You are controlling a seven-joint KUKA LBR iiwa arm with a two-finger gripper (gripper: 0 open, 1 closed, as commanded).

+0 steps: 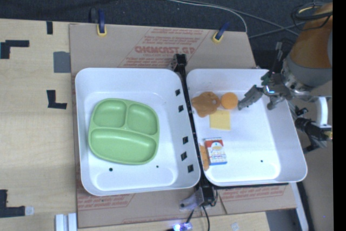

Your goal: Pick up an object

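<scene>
The claw (260, 98) was seen over the right bin (281, 165), near its upper right wall, with two dark fingers spread apart, one aimed left toward the food items and one angled down-right; nothing was held between them. Whether it was touching the bin floor could not be told from this slant. Just left of the claw, an orange ball (229, 100) was lying apart from the nearer fingertip, with a brown cookie-like piece (205, 103) touching or just beside it, and a yellow slab (220, 120) below both. A small printed box (216, 151) was placed further down near the centre divider. The items were probably clustered there as loose pick candidates; the ball was judged the likeliest target, being nearest the claw. The left bin (86, 84) was occupied by a green divided plate (124, 131), well apart from the claw. The arm was brought in from the right, wrist (308, 70) low over the bin edge, orange band (316, 35) above it. Both bins were resting on a cardboard sheet (162, 46) clamped to the surface (27, 116).
</scene>
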